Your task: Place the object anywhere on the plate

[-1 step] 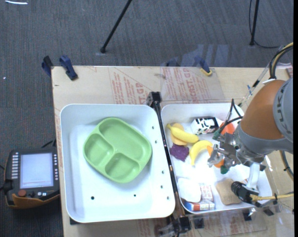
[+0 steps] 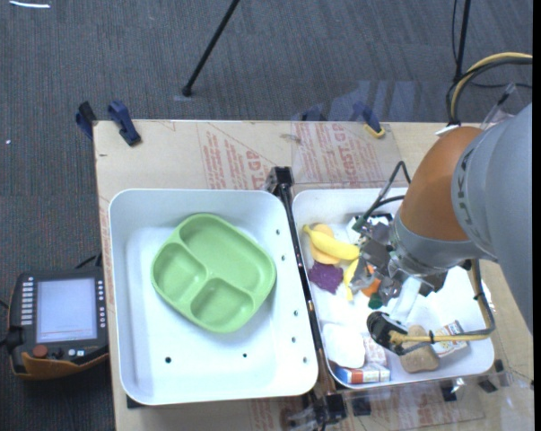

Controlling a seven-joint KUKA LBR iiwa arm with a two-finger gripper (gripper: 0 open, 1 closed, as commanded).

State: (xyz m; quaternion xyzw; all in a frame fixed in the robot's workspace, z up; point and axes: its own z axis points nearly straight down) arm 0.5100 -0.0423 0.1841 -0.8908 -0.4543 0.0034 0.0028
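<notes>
In the camera view, the tool (image 2: 375, 287) is down in the right bin (image 2: 482, 359) among the clutter; whether it is spread or pinching anything cannot be told. A yellow banana (image 2: 331, 243) and a purple object (image 2: 326, 276) lie just left of it. The green plate (image 2: 213, 271) sits in the left bin (image 2: 131, 366), well apart from the tool. Red printing on the bench (image 2: 234, 155) is too small to read.

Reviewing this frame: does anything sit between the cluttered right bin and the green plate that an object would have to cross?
Yes, but only low barriers. The green plate lies in the left bin, and between it and the right bin run the two bins' adjoining rims with a black divider strip. The gripper is down among the right bin's items.
</notes>
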